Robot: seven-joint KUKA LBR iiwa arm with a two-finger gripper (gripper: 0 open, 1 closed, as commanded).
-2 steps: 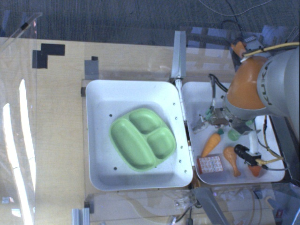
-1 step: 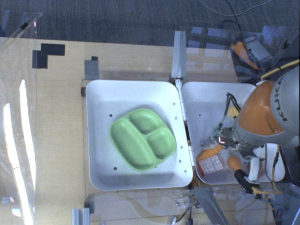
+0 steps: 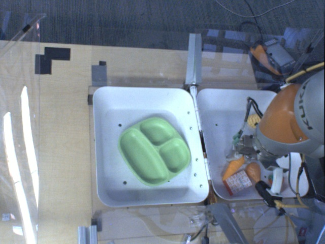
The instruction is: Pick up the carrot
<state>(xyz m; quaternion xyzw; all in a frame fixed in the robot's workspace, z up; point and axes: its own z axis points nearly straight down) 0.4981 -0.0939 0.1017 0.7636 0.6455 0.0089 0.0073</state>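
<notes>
the carrot (image 3: 234, 165) lies in the right bin (image 3: 216, 131), touching the tool (image 3: 246, 147) at its seven o'clock, long axis toward one o'clock; tool's state cannot be told.

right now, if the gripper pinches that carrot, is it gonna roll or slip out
The carrot looks tapered and smooth, probably hard plastic, so it may squirt out of a pinch. Its round body could roll, though the red-labelled packet touching it may block that. Likely stiff and light.
</notes>
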